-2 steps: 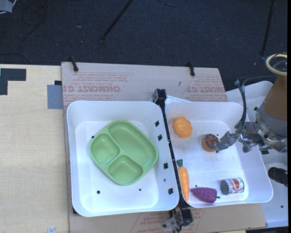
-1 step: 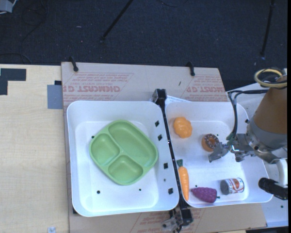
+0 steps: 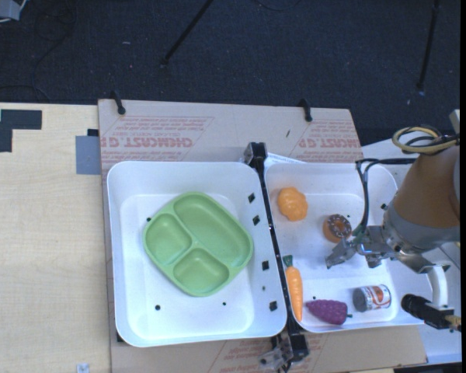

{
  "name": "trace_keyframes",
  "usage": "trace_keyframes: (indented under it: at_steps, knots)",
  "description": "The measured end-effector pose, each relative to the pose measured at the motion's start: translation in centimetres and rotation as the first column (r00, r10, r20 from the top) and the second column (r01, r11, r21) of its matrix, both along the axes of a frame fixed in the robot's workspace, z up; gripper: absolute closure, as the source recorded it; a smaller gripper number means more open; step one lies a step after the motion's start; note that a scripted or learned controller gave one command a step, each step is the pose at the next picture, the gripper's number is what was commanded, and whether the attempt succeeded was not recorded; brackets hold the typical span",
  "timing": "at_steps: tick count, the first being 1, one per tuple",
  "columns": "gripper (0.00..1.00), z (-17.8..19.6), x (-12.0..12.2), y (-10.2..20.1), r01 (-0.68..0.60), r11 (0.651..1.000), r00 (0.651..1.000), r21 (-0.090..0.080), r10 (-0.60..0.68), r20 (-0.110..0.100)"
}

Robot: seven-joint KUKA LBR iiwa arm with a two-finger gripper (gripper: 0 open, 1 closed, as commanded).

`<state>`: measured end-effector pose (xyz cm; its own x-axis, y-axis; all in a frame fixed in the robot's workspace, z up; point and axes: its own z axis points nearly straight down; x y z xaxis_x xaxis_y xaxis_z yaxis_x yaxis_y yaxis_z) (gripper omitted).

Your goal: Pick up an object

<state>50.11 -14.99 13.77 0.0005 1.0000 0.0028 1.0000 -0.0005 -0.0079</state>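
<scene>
**Over the right bin, nothing lifted yet**

Over the right bin [image 3: 388, 179] my hand [image 3: 343, 255] hangs low, with dark fingers pointing toward the divider. I cannot tell whether they are apart or together; they blur into one dark shape, and I see nothing between them.

By my read, the pick is not done. Every candidate lies loose on the bin floor. Closest is the donut [image 3: 337, 226], just beyond the hand on the far side. An orange [image 3: 292, 203] sits farther off, past the donut toward the divider. On the near side lie the can [image 3: 372, 297], a purple piece [image 3: 327, 311] and the carrot [image 3: 294, 287] along the divider. What is left: choosing one, closing on it, lifting.

Across the divider, well apart from the hand, a green plate [image 3: 198, 243] rests in the left bin [image 3: 132, 208].

My arm [image 3: 427, 200] covers that bin's right end, and the frame edge cuts the arm off.
</scene>
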Motion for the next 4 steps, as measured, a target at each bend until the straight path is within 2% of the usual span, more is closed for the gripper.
trace_keyframes:
  at_steps: [1, 2, 3, 4]
  knots:
    - [0.0, -5.2, 0.0, 0.1, 0.001, 1.0, 1.0, -0.002, -0.001, 0.005]
    - [1.0, -3.9, 0.1, 0.0, 0.006, 1.0, 1.0, -0.002, -0.006, 0.008]
    - [1.0, 1.6, 1.1, 0.4, -0.002, 1.0, 1.0, -0.003, 0.002, 0.009]
    - [1.0, 7.1, 0.5, 1.1, -0.002, 1.0, 1.0, -0.003, 0.002, 0.01]
